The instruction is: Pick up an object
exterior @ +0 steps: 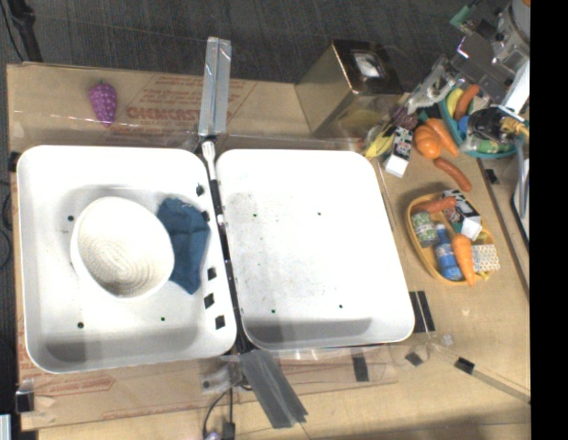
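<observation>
Claw (478, 48) and grey wrist sit over the far right corner of the desk (266, 99), above a heap of small coloured toys (437, 137). Whether the claw is released or clenched cannot be told, because its tip merges with the clutter there, and nothing can be seen held in it.

The things to pick lie well apart from it in the shallow white left bin (46, 337). A round white woven dome (119, 246) rests near that bin's middle. A crumpled blue cloth (185, 241) touches the dome on the side nearer the divider between the bins.

The shallow white right bin (302, 246) stands just beside the left one. A small purple grape-shaped toy (103, 102) lies near the desk's far left corner. A brown cardboard box (357, 81) stands at the far edge. A yellow oval bowl of small items (449, 236) sits along the right edge.
</observation>
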Motion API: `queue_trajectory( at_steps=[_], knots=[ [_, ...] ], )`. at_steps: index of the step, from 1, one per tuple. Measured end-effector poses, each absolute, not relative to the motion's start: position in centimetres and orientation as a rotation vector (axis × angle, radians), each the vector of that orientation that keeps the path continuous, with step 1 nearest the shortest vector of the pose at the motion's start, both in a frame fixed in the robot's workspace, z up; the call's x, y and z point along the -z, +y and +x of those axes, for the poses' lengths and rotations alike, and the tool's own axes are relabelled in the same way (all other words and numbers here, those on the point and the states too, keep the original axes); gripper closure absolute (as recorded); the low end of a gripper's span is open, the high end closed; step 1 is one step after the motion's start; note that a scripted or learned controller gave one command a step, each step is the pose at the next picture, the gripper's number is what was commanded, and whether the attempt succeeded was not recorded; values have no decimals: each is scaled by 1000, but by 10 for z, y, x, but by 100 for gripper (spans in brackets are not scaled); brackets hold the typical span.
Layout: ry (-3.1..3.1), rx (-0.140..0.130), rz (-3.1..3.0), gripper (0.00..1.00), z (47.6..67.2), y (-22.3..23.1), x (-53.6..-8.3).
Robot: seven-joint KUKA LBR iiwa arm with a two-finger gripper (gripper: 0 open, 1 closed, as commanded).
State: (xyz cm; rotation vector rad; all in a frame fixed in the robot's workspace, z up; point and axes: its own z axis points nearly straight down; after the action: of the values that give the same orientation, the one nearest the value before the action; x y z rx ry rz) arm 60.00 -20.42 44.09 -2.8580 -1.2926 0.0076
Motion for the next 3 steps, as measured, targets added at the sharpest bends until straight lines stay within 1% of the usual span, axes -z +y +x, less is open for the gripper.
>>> queue_trajectory(
  at_steps=[1,2,3],
  knots=[
    [-1594,-4,-2705,0,539,-193,-442],
    [-1393,-4,-2816,0,577,-198,-442],
    [-1736,-6,-2614,0,565,-198,-382]
  ],
)
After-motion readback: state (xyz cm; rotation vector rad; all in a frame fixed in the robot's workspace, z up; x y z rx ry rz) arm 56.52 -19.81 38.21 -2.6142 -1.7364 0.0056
